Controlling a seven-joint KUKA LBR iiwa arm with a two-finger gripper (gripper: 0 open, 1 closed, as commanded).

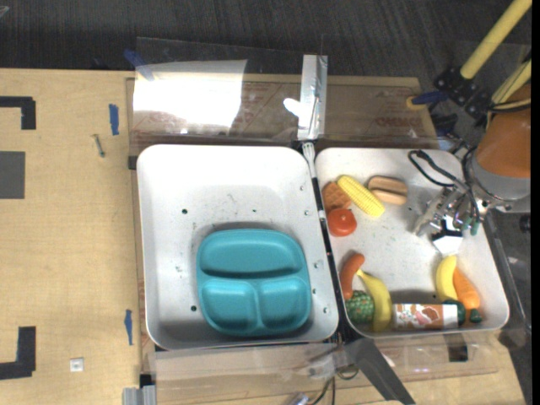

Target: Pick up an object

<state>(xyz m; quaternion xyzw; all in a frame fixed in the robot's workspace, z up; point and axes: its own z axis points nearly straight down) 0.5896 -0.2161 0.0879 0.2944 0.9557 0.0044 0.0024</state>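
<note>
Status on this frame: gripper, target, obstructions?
Gripper low over right bin, nothing seen held. Nearest: hot dog, corn cob. Cable loops nearby.

The scene is evenly and fairly brightly lit from above. A strong white glare washes over the clear sheet (190, 99) behind the left bin (160, 184), hiding its surface. The teal tray (251, 281) casts a soft shadow on the bin floor above it. The picture is slightly soft and grainy throughout; the arm's orange band (510, 146) at the right edge is blurred, and the dark floor at the top shows little detail.
</note>
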